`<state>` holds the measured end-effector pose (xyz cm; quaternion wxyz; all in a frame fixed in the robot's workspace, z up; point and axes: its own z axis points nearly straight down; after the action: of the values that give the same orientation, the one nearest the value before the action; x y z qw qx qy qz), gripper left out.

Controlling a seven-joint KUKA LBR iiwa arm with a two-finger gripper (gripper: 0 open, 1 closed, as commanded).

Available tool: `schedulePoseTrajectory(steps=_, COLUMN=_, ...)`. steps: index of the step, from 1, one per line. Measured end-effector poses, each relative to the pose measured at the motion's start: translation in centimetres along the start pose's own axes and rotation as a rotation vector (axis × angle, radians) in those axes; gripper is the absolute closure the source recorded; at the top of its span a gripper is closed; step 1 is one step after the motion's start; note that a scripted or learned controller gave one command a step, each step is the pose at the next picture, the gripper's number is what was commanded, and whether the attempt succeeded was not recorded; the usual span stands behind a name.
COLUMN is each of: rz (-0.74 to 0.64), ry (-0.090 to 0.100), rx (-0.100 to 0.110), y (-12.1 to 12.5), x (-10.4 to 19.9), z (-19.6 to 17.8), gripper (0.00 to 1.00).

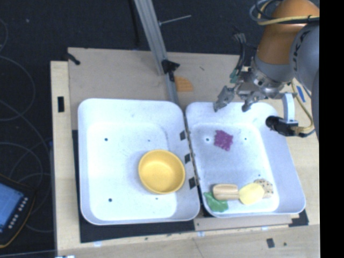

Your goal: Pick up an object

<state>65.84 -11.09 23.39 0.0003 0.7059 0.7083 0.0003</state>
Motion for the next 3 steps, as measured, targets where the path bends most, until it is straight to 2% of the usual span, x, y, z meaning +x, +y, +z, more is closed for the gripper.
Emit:
schedulePoseTrajectory(steps=1, rz=0.000, ry=-0.001, rx=0.000, y=0.0, x=0.0, z=0.0, gripper=0.00)
schedulePoseTrajectory(steps=3, rz=0.001, ry=-0.002, rx=0.005, y=0.2, x=0.5, z=11.3, gripper=0.00)
